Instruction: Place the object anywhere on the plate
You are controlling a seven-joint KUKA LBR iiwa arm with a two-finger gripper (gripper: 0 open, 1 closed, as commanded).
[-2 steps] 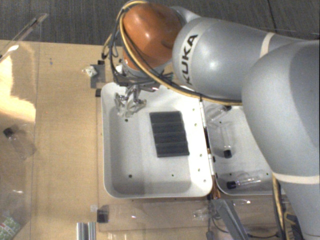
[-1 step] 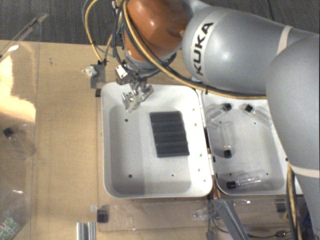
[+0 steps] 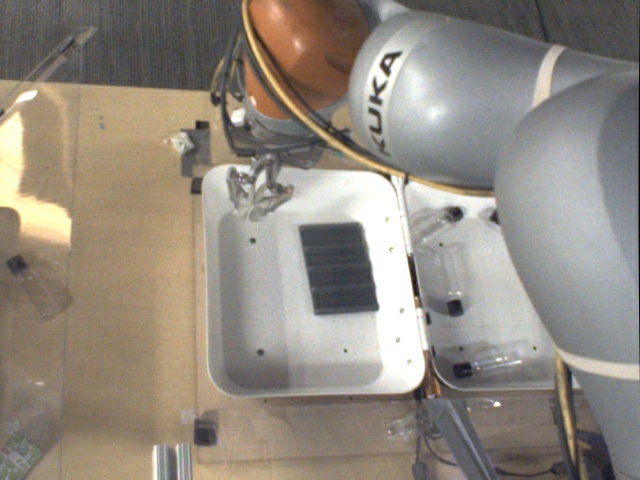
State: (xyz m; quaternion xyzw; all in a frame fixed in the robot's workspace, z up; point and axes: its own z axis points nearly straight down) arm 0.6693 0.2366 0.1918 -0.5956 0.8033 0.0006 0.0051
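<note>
A dark grey ribbed plate [image 3: 339,268] lies flat in the middle of the left bin [image 3: 240,358]. My gripper [image 3: 258,192] hangs over that bin's far left corner, up and to the left of the plate and apart from it. Its metal tip is small and glinting. Clear vials with black caps lie in the right bin [image 3: 500,298]: one vial [image 3: 452,280] near the dividing wall, another vial [image 3: 492,359] along the front, and a third vial [image 3: 438,224] at the back.
The big grey arm [image 3: 480,108] covers the top right and hides much of the right bin. A clear vial [image 3: 34,286] lies on the wooden bench to the far left. Small black blocks [image 3: 205,430] stand by the left bin's corners.
</note>
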